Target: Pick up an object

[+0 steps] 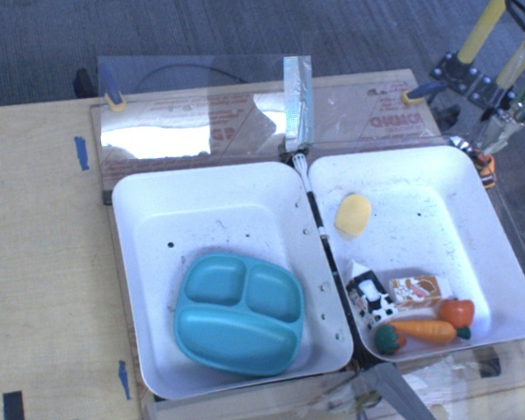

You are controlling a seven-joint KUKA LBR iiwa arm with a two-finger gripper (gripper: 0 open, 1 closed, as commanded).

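The right bin holds several small items. A yellow lemon-shaped piece lies alone near its left wall. Along the front edge there is a cluster: a black-and-white toy, a small orange-and-white packet, an orange carrot with a green top, and a red tomato. The left bin holds a teal divided plate, lying flat towards the front.
A clear plastic sheet and a metal strip stand behind the bins. A yellow rod with black clamps hangs over the right bin's far right corner. Wooden bench top lies to the left.
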